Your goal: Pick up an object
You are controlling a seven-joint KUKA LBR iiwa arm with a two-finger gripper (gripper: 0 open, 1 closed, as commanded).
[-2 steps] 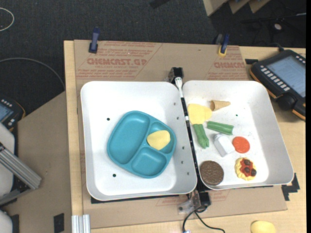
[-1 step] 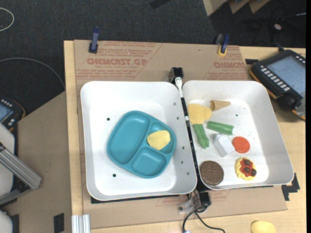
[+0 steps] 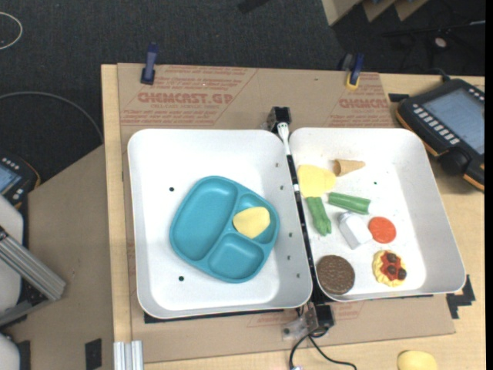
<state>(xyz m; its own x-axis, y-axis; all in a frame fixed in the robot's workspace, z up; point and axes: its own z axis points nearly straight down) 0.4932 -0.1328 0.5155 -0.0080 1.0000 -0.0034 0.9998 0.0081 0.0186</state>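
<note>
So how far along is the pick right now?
Possibly done: one yellow piece already lies in the blue tray in the left bin. Nothing is visibly in hand. Left in the right bin: the cookie, red disc and green pieces.

- Teal divided tray (image 3: 209,233): lies flat in left bin, slightly rotated. A pale yellow rounded piece (image 3: 251,221) sits in its right compartment.
- Right bin, far side: flat yellow piece (image 3: 316,180) by the left wall; small tan cone (image 3: 347,166) on its side just right of it.
- Middle: two green pods (image 3: 317,214) (image 3: 349,202), a grey-white block (image 3: 353,230), a red disc (image 3: 381,230).
- Near edge: brown round cookie (image 3: 336,274); small pizza-like piece (image 3: 389,267) with dark and red toppings.
</note>
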